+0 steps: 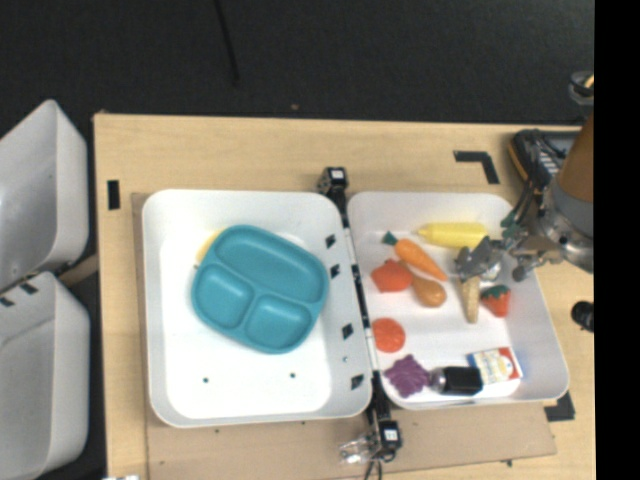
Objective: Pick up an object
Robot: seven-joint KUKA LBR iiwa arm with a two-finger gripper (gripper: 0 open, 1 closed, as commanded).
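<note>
Two white bins are sitting side by side on the tabletop (120, 153); the left bin (170, 368) is carrying a blue divided tray (260, 288), and the right bin (535, 353) is carrying the small things. The tool (480, 261) is reaching in from the right and hanging over the right bin's middle, between the yellow corn (452, 234) on its far side and the pale cone (470, 300) on its near side. Whether its tips are parted or pressed together I cannot tell, and nothing is showing between them.

The cone seems the likeliest target: it is lying just nearward of the tool, its long axis running near to far. An orange carrot (420, 259) is slanting away to the left, and a small red piece (495, 301) is sitting just right of the cone. A short drop nearward, with the tool closing across the cone's narrow width, looks like what the pick is calling for.
</note>
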